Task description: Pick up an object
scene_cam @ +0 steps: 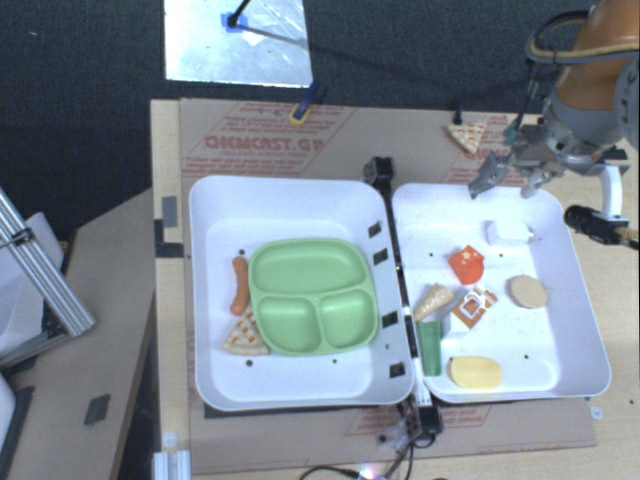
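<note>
White block [508,232] lies just below the gripper [510,178], in the right bin [580,298] | judged light, stiff, best taken across its short sides | gripper is seen spread, nothing held.

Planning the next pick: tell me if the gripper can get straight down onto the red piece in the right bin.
Probably yes. The red piece lies apart from its neighbours, uncovered, and the gripper hovers above that bin's far edge.
</note>
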Tool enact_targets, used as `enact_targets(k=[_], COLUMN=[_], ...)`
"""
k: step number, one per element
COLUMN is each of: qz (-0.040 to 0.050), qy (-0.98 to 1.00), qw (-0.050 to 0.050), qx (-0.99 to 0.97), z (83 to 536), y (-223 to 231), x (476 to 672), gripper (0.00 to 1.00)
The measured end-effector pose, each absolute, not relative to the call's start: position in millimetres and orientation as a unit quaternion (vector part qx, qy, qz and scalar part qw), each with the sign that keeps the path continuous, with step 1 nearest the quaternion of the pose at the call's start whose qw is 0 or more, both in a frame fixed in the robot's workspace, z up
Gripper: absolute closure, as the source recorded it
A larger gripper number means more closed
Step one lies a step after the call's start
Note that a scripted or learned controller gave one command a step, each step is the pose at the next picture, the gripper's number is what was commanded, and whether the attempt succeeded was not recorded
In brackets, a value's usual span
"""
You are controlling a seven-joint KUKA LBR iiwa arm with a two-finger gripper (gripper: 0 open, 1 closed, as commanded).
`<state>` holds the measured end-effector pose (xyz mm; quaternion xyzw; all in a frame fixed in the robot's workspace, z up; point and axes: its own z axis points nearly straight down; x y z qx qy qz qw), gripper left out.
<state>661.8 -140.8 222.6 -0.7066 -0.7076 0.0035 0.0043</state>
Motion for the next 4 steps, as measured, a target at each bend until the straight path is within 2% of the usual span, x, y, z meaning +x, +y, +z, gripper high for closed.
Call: enact_targets(k=[1,3,4], qz=[-0.0004,0.0005,-0.002], qy=[-0.708,-0.708,-0.709], qw=[-0.001,0.001,-0.002], qx=[-0.706,-0.706,-0.705], z=[231,112,86], y=[-141,-146,-145], x=[664.2,665.2,667.6], gripper=[0.0,0.0,0.0])
